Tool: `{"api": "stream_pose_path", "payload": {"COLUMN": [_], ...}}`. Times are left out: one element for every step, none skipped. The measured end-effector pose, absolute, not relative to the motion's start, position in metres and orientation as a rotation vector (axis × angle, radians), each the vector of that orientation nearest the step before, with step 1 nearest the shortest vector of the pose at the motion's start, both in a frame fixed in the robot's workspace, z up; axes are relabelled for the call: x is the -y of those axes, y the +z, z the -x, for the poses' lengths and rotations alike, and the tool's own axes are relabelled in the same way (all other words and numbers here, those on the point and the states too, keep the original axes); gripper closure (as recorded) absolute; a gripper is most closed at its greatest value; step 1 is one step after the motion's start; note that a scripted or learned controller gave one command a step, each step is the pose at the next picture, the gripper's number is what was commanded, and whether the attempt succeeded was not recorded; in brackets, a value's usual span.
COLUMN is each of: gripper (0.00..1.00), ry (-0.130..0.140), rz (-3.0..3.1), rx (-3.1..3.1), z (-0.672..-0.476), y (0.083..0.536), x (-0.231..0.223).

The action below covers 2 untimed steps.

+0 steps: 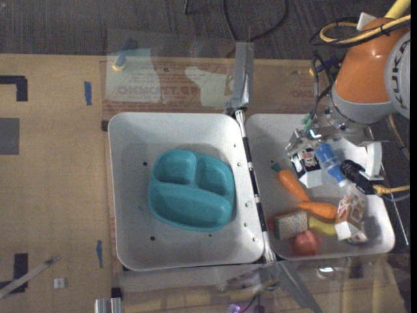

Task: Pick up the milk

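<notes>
In the right bin [386,238], food crowds the near edge: an apple [306,242], a sponge [290,223], two carrots [293,186]. Farther back the milk [308,162], a small carton, lies slanting toward the back wall beside a bottle [330,162]. The tool [311,134] hovers just above; its opening I cannot tell

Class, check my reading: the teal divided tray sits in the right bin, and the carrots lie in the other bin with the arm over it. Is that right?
Not quite. The camera view shows the tray in the left bin; the carrots lie in the right bin, under the arm.
</notes>
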<state>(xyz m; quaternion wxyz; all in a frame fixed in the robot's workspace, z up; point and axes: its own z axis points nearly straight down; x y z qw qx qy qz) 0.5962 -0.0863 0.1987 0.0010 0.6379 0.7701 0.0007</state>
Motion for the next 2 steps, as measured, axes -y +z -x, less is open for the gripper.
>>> {"api": "stream_pose_path", "payload": {"gripper": [0.00,0.00], "ry": [0.002,0.000], "rz": [-2.003,-2.001], "rx": [-2.418,-2.422], "z": [-0.596,-0.525], "y": [0.198,0.136], "x": [0.086,0.137]}}
